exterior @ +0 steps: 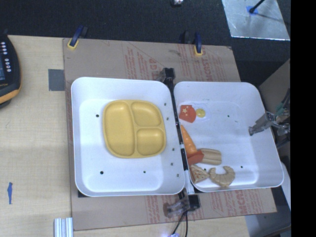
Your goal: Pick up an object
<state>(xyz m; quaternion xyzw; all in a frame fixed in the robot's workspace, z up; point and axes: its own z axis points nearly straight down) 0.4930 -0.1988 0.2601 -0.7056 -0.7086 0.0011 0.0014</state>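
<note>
At right bin's [266,147] right rim, claw [257,128] grip unreadable; toy food [202,157] well apart, leftward

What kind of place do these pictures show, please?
Probably a robot test bench in a lab. Two white bins sit on clamped cardboard, toy food such as a carrot lies in the right bin, and a control pendant rests at the left.

I saw two bins side by side on the bench: left bin [79,132] held a divided tray [133,128] near its middle. In the right bin [247,95], items clustered along its left wall: a star-marked piece [187,113] farthest back, a carrot [188,138] nearer, then a bread piece [209,156], and a croissant [222,176] nearest. The gripper [259,127] sat at that bin's right wall.
</note>
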